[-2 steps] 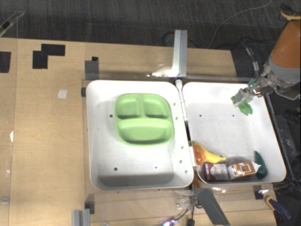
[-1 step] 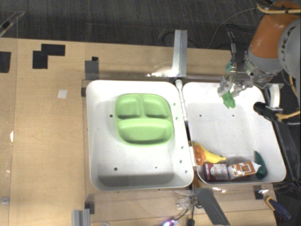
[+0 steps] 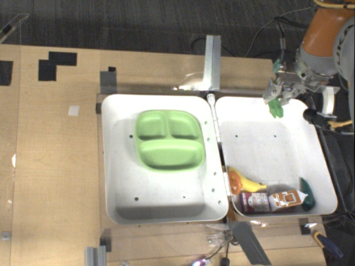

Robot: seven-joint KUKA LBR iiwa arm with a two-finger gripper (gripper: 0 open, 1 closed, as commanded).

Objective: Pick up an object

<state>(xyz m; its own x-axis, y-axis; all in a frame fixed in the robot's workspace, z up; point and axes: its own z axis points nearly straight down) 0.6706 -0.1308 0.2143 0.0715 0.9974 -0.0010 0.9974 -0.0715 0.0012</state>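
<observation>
At the upper right of the frame, a small bright green object [image 3: 275, 110] is seen hanging between the metal fingers [image 3: 273, 96] of the two-finger gripper [image 3: 277, 100]. The fingers are drawn narrow around its upper part, and most of the piece dangles below the fingertips, above the far right corner of the right-hand shallow white bin [image 3: 266, 143]. Whether the piece touches the bin floor cannot be told. Above the gripper, the grey wrist and the orange band of the arm [image 3: 327, 29] are seen reaching in from the upper right edge.

Along the lower wall of the same bin, several other things are gathered, well apart from the gripper. A yellow and orange banana-shaped toy [image 3: 244, 182] is laid at the lower left corner. Just beside it, a dark maroon and brown carton-like package [image 3: 272, 200] is laid on its side, and a dark green rounded object [image 3: 307, 194] is set at its right end, touching or nearly touching it.

In the left-hand shallow white bin [image 3: 119, 148], a pale green plastic plate with three compartments [image 3: 168, 139] is laid flat near the middle. Both bins are set on a light wooden bench [image 3: 50, 165].
</observation>
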